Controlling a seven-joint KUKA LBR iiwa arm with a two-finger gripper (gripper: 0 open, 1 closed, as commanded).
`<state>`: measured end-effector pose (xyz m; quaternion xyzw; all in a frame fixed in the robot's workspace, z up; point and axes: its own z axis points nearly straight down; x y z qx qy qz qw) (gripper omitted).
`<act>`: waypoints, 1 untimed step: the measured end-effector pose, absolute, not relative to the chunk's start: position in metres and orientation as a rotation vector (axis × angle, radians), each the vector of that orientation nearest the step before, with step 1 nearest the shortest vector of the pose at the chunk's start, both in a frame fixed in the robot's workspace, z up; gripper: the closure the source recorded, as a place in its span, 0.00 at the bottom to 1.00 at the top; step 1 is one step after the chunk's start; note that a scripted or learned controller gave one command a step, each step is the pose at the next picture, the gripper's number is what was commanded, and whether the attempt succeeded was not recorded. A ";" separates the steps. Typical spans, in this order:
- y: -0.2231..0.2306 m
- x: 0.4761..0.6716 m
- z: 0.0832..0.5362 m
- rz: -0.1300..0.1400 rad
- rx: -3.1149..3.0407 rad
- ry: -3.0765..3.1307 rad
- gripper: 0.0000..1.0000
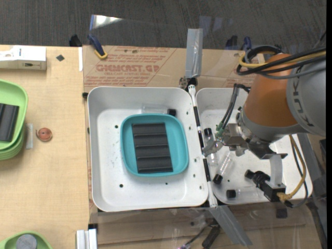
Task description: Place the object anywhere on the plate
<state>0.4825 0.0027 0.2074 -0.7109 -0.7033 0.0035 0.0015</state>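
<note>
Claw (211,148) of the grey and orange arm (275,102) hangs low over the right bin (207,100), near the wall shared with the left bin (104,154); whether it is wide or narrow cannot be told. Small dark and clear objects (220,173) lie on the right bin's floor just beside it, too small to identify. A teal plate (127,139) with a black ribbed middle sits in the left bin.

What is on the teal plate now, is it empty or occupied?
Occupied. The teal plate in the left bin already carries a dark ribbed block lying flat across its middle.
</note>
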 end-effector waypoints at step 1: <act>0.001 0.483 0.215 0.015 -2.232 -2.207 1.00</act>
